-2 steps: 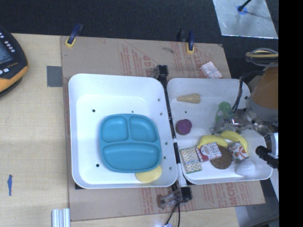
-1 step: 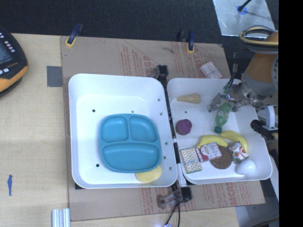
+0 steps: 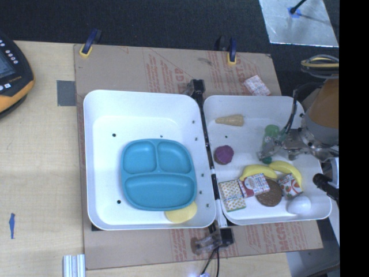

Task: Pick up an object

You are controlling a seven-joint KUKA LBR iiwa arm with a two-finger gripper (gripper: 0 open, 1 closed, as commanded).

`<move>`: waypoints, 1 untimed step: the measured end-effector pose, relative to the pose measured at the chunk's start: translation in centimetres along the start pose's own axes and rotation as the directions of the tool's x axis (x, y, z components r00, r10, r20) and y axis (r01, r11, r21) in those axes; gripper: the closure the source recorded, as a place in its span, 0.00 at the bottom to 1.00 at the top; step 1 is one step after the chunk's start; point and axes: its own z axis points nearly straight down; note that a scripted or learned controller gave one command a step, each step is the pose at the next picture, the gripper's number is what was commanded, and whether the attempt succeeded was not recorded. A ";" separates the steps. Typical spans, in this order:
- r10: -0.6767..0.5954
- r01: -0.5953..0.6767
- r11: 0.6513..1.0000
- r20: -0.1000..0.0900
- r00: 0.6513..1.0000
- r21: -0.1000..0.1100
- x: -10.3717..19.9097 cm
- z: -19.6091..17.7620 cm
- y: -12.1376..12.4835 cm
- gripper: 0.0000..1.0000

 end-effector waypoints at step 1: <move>-0.005 0.005 1.000 0.005 1.000 -0.016 -0.4 -0.3 10.0 0.00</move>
